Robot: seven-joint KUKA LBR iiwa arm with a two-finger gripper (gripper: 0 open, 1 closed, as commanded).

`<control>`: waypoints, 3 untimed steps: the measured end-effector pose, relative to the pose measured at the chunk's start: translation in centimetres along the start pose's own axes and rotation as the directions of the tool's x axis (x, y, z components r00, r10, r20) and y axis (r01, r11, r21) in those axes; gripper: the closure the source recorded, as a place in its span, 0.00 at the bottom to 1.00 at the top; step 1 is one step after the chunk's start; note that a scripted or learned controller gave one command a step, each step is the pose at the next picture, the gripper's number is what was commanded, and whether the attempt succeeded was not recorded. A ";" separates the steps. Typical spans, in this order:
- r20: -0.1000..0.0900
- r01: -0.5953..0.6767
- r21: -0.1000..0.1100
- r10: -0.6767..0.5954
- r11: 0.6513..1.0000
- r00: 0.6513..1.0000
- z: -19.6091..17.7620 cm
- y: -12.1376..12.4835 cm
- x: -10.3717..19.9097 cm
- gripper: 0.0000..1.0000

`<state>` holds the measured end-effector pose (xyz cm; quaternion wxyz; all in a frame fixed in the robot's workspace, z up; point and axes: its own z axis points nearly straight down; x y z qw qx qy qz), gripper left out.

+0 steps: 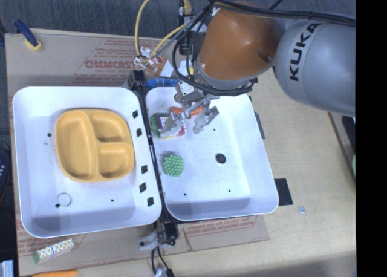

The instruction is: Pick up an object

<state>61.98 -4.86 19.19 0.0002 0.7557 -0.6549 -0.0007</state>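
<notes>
Gripper [188, 120] hangs low in the right bin [254, 179], fingers spread, nothing between them. A small multicoloured object [162, 126] lies just beside the left fingertip, likely the target. Green ball [173, 165] sits apart below; yellow tray [95, 144] occupies the left bin [36, 209].

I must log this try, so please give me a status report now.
Pincer low in right bin, over small object near divider. Grip state unclear. Green ball loose nearby. Yellow tray in left bin.
</notes>
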 end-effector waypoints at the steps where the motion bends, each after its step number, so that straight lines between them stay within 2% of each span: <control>1: 0.000 0.220 0.001 -0.220 0.976 0.976 0.0 -1.0 -2.3 0.00; 2: 0.002 0.616 -0.003 -0.616 0.788 0.788 0.1 6.1 -1.7 0.00; 3: 0.001 0.804 -0.001 -0.804 0.595 0.595 0.0 2.7 -2.1 0.00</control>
